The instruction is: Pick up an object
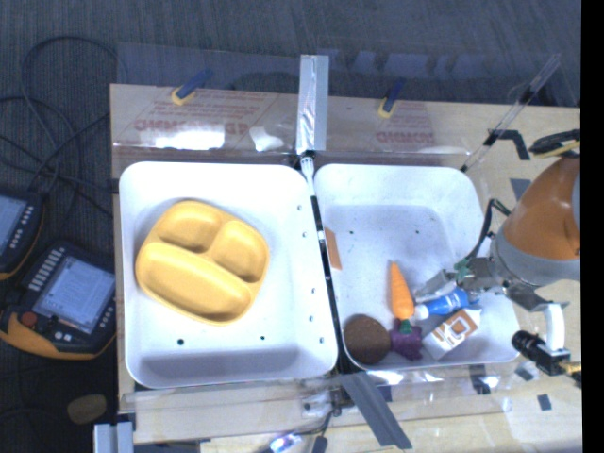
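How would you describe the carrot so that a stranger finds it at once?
Look in the right bin, the one without the big yellow tray. Among the small things near its front lies the carrot, next to the brown ball. It alone is orange and tapered.

Left bin: big yellow lumpy tray-like piece (202,260), flat, centre. Right bin, near side: orange carrot (401,291) lying lengthwise; brown round obj (367,337) by near-left corner; purple piece (410,342) just right of it; blue-white tube (441,304); small white/orange carton (455,331), tilted.
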`<state>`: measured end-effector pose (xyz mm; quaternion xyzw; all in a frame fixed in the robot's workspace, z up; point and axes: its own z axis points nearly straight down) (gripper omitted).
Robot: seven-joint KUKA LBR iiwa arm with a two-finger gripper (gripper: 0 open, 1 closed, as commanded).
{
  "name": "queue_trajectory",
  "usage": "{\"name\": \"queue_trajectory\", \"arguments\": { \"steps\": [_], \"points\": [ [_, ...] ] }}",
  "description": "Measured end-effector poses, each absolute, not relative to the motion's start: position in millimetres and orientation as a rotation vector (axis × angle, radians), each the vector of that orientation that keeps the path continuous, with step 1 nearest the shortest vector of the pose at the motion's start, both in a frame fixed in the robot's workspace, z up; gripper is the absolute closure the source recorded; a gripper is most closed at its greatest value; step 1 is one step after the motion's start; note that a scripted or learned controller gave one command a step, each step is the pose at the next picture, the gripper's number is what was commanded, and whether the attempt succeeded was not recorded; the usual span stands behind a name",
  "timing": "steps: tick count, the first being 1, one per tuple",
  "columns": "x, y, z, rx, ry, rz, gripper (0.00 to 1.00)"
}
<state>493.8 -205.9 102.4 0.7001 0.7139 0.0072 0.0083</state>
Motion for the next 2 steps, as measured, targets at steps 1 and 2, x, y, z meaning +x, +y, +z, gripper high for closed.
{"name": "queue_trajectory", "arguments": {
  "steps": [1,2],
  "points": [
    [536.7,-123.4,166.0,1.845,2.544,0.000,0.00],
    [533.5,-135.8,89.1,1.976,2.431,0.007,0.00]
  ]
}}
